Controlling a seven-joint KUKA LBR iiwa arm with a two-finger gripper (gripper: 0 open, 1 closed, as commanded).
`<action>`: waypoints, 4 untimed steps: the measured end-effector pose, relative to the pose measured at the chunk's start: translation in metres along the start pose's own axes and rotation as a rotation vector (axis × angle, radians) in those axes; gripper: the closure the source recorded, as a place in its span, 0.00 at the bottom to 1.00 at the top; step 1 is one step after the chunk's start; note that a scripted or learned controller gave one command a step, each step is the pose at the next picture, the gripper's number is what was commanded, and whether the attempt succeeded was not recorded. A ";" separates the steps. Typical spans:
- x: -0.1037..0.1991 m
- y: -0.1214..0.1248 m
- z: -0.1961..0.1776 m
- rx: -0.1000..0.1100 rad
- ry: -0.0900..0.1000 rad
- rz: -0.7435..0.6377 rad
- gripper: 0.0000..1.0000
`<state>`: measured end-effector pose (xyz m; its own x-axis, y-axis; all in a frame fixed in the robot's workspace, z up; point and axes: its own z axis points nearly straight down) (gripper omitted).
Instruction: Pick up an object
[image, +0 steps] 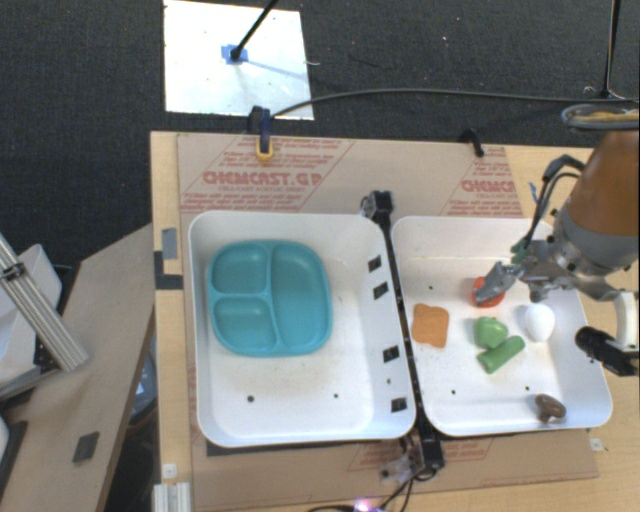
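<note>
We read this as approach step: end effector (497, 281) low in right bin (440, 420), at red-orange object (488, 292). Can't tell its open/closed state; next needs a secure close, then lift.

The left bin (220, 400) contains a teal divided plate (270, 298) with three compartments, positioned toward the bin's rear half. The right bin (440, 400) sits directly beside it, the two touching along a shared edge fitted with black clips (385, 322). Both bins rest on a wooden bench (165, 180) covered by a clear printed sheet (300, 165). A black cable (420, 95) crosses the dark floor behind.
</note>
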<state>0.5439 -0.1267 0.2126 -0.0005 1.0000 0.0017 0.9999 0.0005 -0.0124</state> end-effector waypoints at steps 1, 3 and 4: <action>0.000 0.003 -0.007 -0.014 -0.002 -0.003 0.00; 0.009 0.005 0.088 -0.011 -0.001 -0.001 0.00; 0.009 0.007 0.129 -0.014 -0.002 0.000 0.00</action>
<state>0.5491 -0.1171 0.0839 -0.0005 1.0000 -0.0002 1.0000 0.0005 0.0019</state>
